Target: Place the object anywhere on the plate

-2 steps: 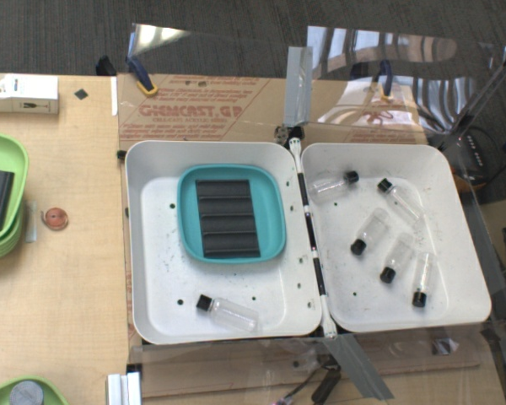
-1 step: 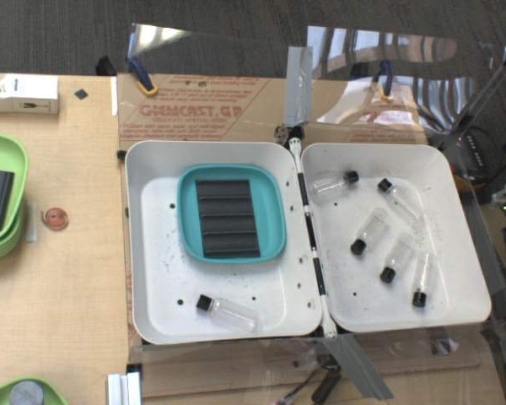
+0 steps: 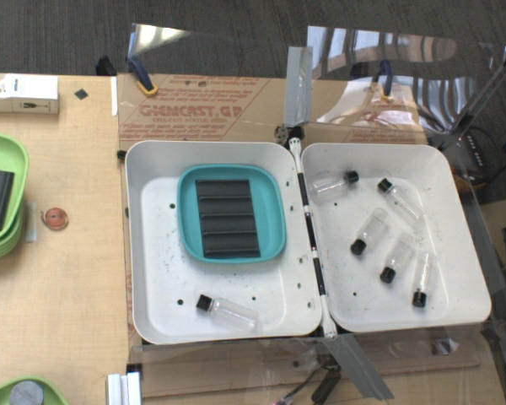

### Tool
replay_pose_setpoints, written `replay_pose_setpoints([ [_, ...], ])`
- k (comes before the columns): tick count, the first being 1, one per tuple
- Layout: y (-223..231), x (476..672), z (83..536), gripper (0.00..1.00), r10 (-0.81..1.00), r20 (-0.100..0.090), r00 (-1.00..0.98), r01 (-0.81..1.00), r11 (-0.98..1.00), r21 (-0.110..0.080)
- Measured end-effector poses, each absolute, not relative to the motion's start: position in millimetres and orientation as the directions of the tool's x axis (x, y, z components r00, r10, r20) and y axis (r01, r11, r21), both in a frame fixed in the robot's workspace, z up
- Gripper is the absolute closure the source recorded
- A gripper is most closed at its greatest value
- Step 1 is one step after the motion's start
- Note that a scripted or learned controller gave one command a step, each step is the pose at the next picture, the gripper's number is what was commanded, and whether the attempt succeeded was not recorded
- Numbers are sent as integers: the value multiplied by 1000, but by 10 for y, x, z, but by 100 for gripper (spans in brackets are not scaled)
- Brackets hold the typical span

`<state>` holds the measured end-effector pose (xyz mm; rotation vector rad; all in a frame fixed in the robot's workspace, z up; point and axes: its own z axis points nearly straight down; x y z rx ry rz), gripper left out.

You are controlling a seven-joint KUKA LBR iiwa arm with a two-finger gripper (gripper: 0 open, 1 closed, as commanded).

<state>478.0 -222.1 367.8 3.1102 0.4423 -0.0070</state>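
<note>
A: Where does the clear plastic vial with the black cap lie?

B: In the left shallow white bin, on its floor near the front wall. It lies on its side, cap toward the left, in front of the teal square plate and apart from it.

A: And the plate itself?

B: It sits in the middle of that same bin and carries a dark grey ribbed insert with several ridges running across it. The vial does not touch the plate.

A: What is in the other bin?

B: The right shallow white bin holds five more clear, black-capped vials, all on their sides. One is near the back left; another is toward the back right; a third is near the middle; two more lie close together toward the front right.

A: Any writing?

B: Behind the bins a brown cardboard sheet bears red print; I make out something like "CHEMCAST", the rest is too blurred. On the wooden table to the left are stacked green trays, a small round reddish disc and a white box whose label I cannot read.
</note>
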Motion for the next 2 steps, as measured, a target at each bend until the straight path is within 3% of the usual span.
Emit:
replay_pose_setpoints([
  [1, -2219, 4782, 4218, 0, 203, -5, 979, 203, -979, 0],
  [2, -2221, 4782, 4401, 0, 203, -5, 979, 203, -979, 0],
])
